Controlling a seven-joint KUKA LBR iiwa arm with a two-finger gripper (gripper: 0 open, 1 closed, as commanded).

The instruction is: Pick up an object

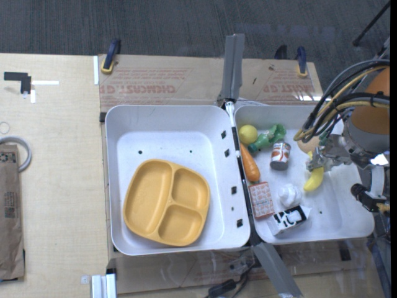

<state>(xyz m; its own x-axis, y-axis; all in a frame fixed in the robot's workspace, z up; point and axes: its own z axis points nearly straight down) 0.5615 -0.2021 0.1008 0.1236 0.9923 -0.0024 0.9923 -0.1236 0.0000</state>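
The right bin (347, 228) holds several small objects. Among them are a yellow lemon (248, 133), a green toy (270, 136), an orange carrot (250, 163) and a small can (280, 155). A yellow banana (314, 180), a white lump (288, 195), a red-and-white carton (262, 200) and a black-and-white piece (290, 218) lie there too. My gripper (317, 161) hangs over the right side of this bin, just above the banana's upper end. Nothing visibly sits in it.
A yellow divided plate (166, 202) lies in the left bin (118, 166). The arm's grey body and cables (366, 123) stand over the right bin's right edge. Brown cardboard (161, 79) lies behind the bins, and a paper bag (11, 210) at the far left.
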